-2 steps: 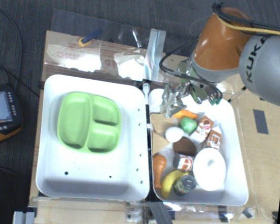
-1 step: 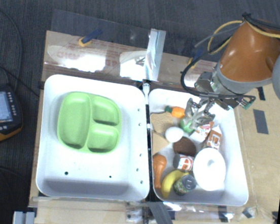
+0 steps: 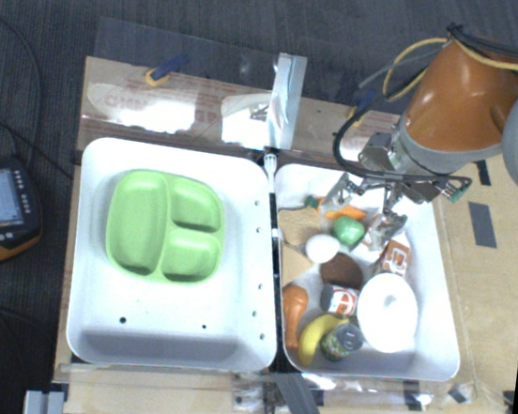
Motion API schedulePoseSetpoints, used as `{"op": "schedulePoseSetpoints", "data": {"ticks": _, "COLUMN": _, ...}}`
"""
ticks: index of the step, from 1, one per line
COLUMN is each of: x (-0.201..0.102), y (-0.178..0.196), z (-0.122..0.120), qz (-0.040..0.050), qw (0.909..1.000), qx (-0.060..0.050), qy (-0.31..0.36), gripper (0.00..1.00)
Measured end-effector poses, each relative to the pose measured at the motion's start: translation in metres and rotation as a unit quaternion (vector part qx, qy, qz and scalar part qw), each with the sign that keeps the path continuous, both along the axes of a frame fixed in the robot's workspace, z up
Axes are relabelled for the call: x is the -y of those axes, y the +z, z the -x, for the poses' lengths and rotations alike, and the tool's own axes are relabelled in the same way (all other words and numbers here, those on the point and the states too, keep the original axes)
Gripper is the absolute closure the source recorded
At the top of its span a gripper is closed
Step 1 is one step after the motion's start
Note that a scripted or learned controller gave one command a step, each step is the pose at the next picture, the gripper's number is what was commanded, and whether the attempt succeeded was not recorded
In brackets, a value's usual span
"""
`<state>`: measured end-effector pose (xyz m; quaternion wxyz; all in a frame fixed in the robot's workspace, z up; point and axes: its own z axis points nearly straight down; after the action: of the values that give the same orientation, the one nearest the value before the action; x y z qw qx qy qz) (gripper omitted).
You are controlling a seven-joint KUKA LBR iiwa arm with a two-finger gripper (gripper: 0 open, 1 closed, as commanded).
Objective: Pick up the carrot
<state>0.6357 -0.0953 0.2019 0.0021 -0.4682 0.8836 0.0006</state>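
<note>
Two shallow white plastic bins (image 3: 83, 320) are seen side by side; a green divided plate (image 3: 164, 225) lies in the left one. Over the right bin's far end the two-finger gripper (image 3: 365, 206) is held, spread wide, with nothing gripped. A white round lid (image 3: 388, 310) lies near a yellow banana (image 3: 315, 336). The orange tapered carrot (image 3: 293, 312) lies against the right bin's left wall, touching the banana. It is judged stiff, light and smooth; the mid-body is best gripped across.

The tool (image 3: 365, 204) hangs over the right bin's (image 3: 442, 315) far end, above a small carrot (image 3: 353, 215); a green divided plate (image 3: 165, 225) lies in the left bin (image 3: 86, 302).
</note>
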Motion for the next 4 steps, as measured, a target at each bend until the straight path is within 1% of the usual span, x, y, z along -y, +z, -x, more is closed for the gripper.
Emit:
{"op": "schedulePoseSetpoints", "data": {"ticks": 1, "x": 0.015, "y": -0.100, "z": -0.013, "qz": 0.0017, "qw": 0.9970, "qx": 0.007, "qy": 0.077, "gripper": 0.00}}
{"op": "schedulePoseSetpoints", "data": {"ticks": 2, "x": 0.082, "y": -0.058, "z": -0.009, "qz": 0.0020, "qw": 0.9987, "qx": 0.002, "qy": 0.051, "gripper": 0.00}}
{"op": "schedulePoseSetpoints", "data": {"ticks": 3, "x": 0.041, "y": -0.101, "z": -0.018, "qz": 0.0029, "qw": 0.9987, "qx": 0.007, "qy": 0.051, "gripper": 0.00}}
{"op": "schedulePoseSetpoints", "data": {"ticks": 4, "x": 0.020, "y": -0.101, "z": 0.064, "qz": 0.0035, "qw": 0.9983, "qx": 0.015, "qy": -0.056, "gripper": 0.00}}
